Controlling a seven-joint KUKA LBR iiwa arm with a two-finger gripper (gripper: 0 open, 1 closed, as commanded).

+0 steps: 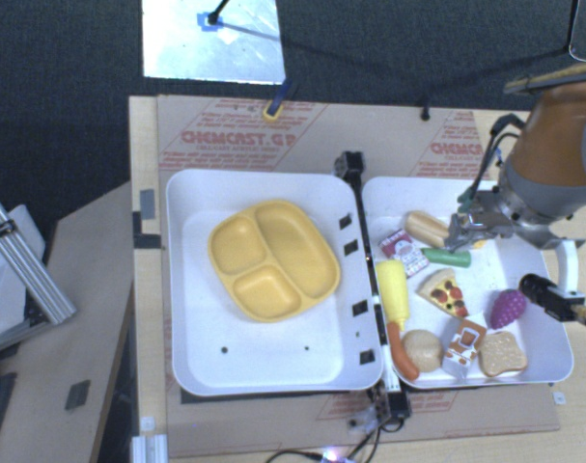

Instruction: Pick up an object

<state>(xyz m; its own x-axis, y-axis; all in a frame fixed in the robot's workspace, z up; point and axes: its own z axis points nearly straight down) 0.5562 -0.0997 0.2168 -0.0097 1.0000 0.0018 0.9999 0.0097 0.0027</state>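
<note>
Camera view: claw (459,236) above crowded right bin (559,347).

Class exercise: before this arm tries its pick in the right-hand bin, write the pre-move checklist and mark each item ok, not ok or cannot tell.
1. Tool over the right shallow white bin: ok.
2. Target nearby: green toy pea pod and tan toy hot-dog bun lie beside it: ok.
3. Target free of neighbours: toys crowd together: not ok.
4. Tool already holding something: cannot tell.
5. Yellow divided plastic plate in the left bin, away from the arm: ok.
</note>
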